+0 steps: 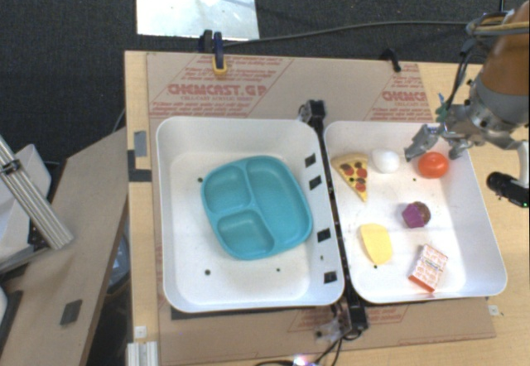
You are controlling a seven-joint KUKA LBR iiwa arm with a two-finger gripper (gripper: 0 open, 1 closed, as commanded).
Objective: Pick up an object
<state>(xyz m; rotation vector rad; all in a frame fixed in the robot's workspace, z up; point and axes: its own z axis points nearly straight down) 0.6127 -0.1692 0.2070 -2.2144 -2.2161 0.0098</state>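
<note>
Risk is the first matter here. I judge that the round orange-red ball (432, 165), at the upper right of the frame in the right bin (484, 269), can roll away if the gripper (439, 141) comes down on it off-centre, because it is smooth and it lies near the bin's far wall. The gripper hangs just above and beside this ball; whether it is released or clenched I cannot tell, and nothing is seen held in it.

Going from large to small: the table (273, 79) carries both bins. The left bin (178, 190), at the centre left, holds a teal divided tray (255, 207). In the right bin a yellow piece (376, 243) lies at the lower middle, a pizza slice (353, 172) at the upper left beside the divider, a red and white packet (428, 267) at the lower right, a white ball (385, 161) close to the slice, and a small purple object (416, 214) in the middle. The white ball is near the orange-red one, so a wide approach could push it.
</note>
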